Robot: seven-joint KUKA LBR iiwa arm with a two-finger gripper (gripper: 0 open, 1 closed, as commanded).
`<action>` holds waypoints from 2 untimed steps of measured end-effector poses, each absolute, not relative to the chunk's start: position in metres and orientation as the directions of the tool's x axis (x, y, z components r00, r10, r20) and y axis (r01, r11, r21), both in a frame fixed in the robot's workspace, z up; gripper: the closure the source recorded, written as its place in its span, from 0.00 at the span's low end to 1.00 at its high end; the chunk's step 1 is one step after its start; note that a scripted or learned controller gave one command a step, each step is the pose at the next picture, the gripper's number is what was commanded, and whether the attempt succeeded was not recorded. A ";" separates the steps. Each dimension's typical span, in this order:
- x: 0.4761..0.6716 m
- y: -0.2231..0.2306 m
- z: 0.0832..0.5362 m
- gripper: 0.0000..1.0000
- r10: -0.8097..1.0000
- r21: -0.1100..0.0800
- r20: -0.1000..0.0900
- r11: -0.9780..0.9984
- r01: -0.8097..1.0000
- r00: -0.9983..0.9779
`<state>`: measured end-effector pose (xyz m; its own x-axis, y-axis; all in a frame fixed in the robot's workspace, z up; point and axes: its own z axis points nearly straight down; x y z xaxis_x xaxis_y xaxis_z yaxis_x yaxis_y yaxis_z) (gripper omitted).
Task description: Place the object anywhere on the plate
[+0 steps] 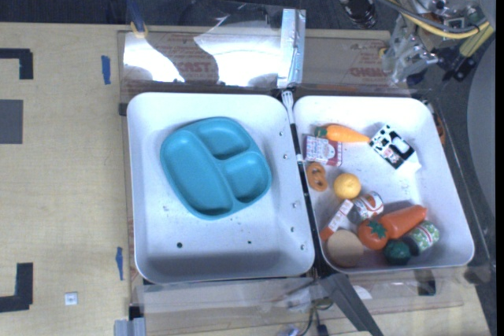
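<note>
The arm sits high at the upper right, its end effector [405,59] hanging above the back rim of the right bin [449,169], just outside the bin's far edge, and whether it is open or closed I cannot tell from this angle; nothing shows between its tips. Everything it could pick lies below it in the frame and slightly left, down in the right bin: a carrot [346,134] lying crosswise with its long axis running left to right, a black-and-white carton [391,145] nearest the tool, a small red-and-white packet [323,149], a yellow lemon [346,186], a long orange-red pepper [402,220] slanting up to the right, a tomato [372,234] and a beige round piece [344,248] near the front. Which one is the target, I'd judge, is open; the carton and carrot are closest. The blue plate [214,165], smooth and split into three compartments, lies tilted in the left bin [157,248], well apart to the left, nothing on it. So the call: drop into the right bin first, then carry leftward across the divider between the bins. The task looks unstarted.
</note>
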<state>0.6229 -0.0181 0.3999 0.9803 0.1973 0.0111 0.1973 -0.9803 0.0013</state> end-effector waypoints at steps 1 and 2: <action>0.638 -0.065 0.416 1.00 0.196 0.002 0.000 -0.981 0.196 0.981; 0.644 -0.203 0.434 1.00 0.193 0.001 -0.004 -0.981 0.193 0.981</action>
